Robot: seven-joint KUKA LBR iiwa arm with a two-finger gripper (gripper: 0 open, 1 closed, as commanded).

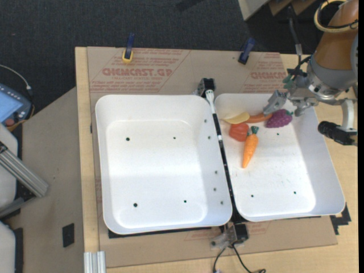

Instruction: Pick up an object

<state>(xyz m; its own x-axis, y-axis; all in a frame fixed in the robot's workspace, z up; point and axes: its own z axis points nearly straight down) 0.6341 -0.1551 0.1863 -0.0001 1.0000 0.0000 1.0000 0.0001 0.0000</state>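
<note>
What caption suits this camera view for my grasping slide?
Gripper above purple grapes in the right bin, beside a carrot and other toy food.

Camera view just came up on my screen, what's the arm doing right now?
The arm's hand is low over the far end of the right bin, right by a purple grape bunch. Whether it has a grip on the grapes can't be told from here. Next to them lie a yellow banana piece, a red tomato-like piece and a carrot, all bunched in that far end. The left bin sits alongside it.
</note>
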